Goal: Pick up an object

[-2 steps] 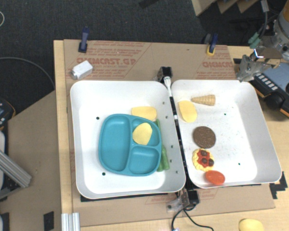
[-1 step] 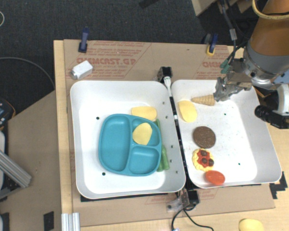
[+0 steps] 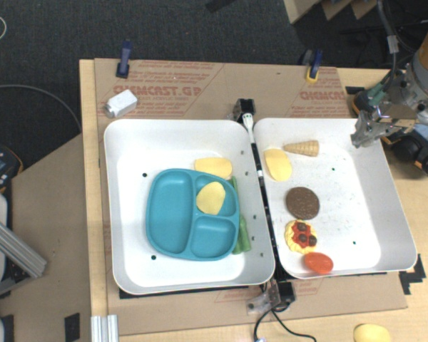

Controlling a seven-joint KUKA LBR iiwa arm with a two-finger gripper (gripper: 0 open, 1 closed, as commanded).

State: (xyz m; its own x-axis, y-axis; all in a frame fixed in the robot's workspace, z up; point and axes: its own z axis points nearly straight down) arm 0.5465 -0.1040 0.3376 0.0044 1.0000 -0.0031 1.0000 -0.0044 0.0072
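Seemingly empty, the end effector [image 3: 362, 135] hangs over the right bin's [image 3: 385, 191] far corner; its opening I cannot tell. Nearest, the cone [image 3: 302, 148] looks light, stiff, fragile; grip mid-body.

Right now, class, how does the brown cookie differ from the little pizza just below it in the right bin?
The cookie is plain dark brown; the pizza is yellow with red and dark toppings. The cookie looks slightly larger and lies nearer the bin's middle, the pizza nearer the front rim beside a tomato. Both are round, flat and in the right bin.
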